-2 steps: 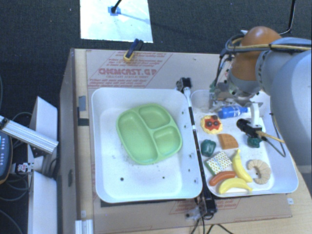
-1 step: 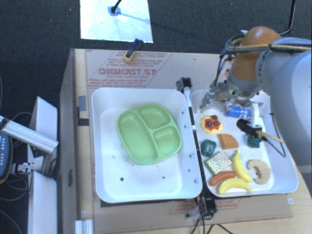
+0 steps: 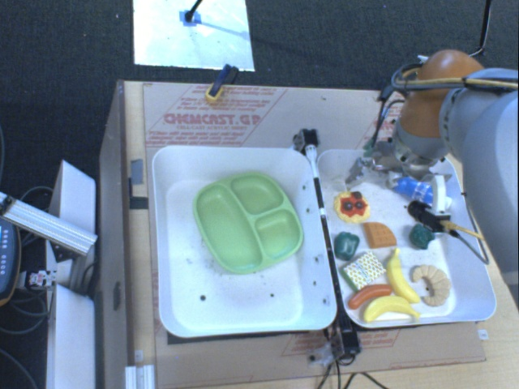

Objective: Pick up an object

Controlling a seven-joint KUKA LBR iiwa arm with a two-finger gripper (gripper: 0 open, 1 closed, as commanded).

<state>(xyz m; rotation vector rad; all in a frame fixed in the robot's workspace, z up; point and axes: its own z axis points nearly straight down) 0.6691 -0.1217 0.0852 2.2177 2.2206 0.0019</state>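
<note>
Currently: arm low over right bin, nothing lifted.
Left bin holds green divided plate. Right bin toys crowded: bananas, croissant, toast slice, pizza piece near end effector. Wrist angled down-left; cannot tell end effector state. Risk: tight packing may cause a glancing or double grab.

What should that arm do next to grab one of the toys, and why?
Probably lower a little toward the pizza slice. The gripper hangs just above the right bin with nothing visibly between its fingers, and that toy lies right below it, with some room from the green pepper and the toast.
</note>
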